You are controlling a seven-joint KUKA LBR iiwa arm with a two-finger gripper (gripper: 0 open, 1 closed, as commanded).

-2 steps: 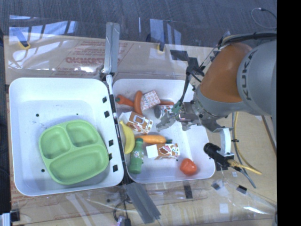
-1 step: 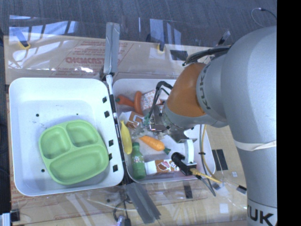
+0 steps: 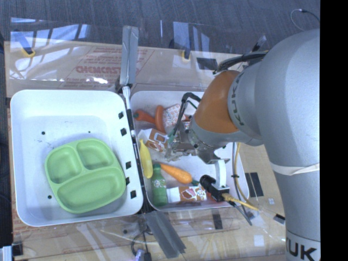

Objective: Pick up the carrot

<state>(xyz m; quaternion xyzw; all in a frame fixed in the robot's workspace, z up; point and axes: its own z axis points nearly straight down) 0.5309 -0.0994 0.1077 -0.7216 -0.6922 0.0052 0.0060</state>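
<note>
Orange carrot [image 3: 176, 173], green divided plate [image 3: 85, 175], white bins [image 3: 22, 145].

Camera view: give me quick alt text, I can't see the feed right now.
The gripper hangs low in the right bin, just above-left of the carrot, which lies loose among a banana, a green bottle and other items. A green divided plate sits in the left bin.
</note>
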